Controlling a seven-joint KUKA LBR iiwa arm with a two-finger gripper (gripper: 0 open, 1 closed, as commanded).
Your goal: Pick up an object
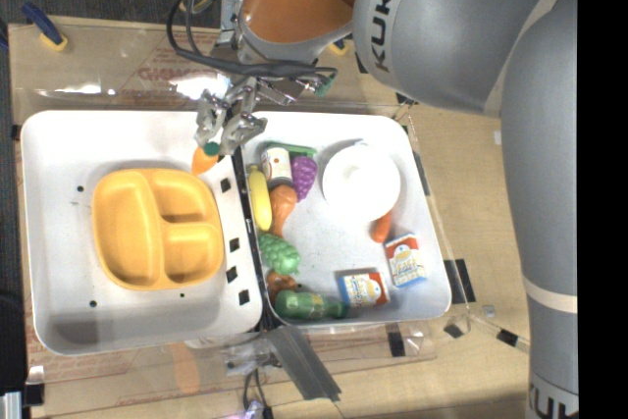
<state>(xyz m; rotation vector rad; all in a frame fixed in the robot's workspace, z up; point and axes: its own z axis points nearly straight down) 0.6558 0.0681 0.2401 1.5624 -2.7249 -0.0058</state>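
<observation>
Jaws [224,128] clamp an orange carrot [205,158] just above the left bin's [59,142] inner corner, apparently lifted clear of the cluttered right bin [424,211].

Glossy yellow plastic tray [157,231], smooth white bins [59,152]

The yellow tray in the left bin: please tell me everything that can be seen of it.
The yellow tray looks like smooth moulded plastic with rounded corners. It has three compartments: one long and two smaller. It lies flat, open side up, on the left bin's floor. Nothing lies in it.
</observation>
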